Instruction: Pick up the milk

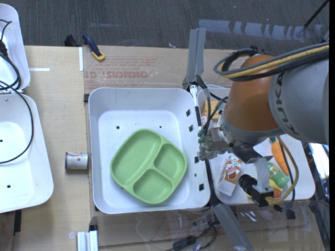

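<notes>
- The grey arm (303, 103) with its orange band fills the upper right of the frame and reaches in toward the centre right.
- The bench (131, 69) runs across the frame, topped with brown cardboard that bears red print along its upper part.
- A white bin (104, 140) sits in the middle of the frame. It holds one thing, a green plate.
- A second white bin (309, 187) sits at the right of the frame, largely covered by the arm.
- The green plate (149, 166), divided into three compartments, lies flat in the lower half of the middle bin.
- The gripper (220, 145) hangs under the orange band, over the wall between the two bins. The wrist hides it from above, so I cannot tell whether it is open or closed, or whether it has hold of anything.
- A carrot (280, 158) lies in the right bin at centre right, beside a green item (278, 178) just below it.
- The milk (229, 174), a small white carton with a brown print, lies in the right bin at lower right of the frame, close to that bin's left wall and just below the gripper.
- A small metal can (77, 161) lies on its side on the bench, just left of the middle bin.
- A blue and yellow clamp (93, 47) lies at the upper left, at the bench's far edge.
</notes>
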`<state>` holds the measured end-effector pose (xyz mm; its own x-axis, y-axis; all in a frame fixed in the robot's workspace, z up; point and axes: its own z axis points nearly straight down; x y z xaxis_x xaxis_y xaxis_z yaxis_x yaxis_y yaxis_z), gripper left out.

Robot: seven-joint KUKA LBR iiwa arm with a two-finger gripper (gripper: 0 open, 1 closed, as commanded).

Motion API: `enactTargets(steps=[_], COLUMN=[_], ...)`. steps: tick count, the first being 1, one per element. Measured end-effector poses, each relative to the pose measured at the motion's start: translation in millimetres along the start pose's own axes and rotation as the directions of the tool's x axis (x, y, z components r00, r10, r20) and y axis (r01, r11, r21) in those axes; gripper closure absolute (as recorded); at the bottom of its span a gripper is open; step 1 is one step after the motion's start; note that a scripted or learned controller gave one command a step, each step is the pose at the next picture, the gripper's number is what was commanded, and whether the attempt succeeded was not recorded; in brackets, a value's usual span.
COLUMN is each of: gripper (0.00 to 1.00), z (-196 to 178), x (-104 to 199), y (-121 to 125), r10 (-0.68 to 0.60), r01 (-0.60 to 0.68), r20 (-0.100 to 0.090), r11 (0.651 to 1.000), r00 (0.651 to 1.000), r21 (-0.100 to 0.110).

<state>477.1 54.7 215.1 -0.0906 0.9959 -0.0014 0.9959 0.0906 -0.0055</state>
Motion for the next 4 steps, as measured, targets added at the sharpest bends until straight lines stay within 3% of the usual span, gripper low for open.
enactTargets(steps=[1, 2, 3, 4], gripper=[1.00, 1.00, 1.00, 1.00], z=[-29, -6, 14, 19], x=[-48, 17, 39, 66], y=[1, 1, 3, 6], r10=[-0.118, 0.098, -0.071, -0.229], r01=[0.118, -0.098, 0.071, 0.229], r20=[0.002, 0.000, 0.000, 0.000], r11=[0.993, 0.995, 0.997, 0.973], r00=[0.993, 0.995, 0.997, 0.973], r21=[-0.004, 0.001, 0.000, 0.000])
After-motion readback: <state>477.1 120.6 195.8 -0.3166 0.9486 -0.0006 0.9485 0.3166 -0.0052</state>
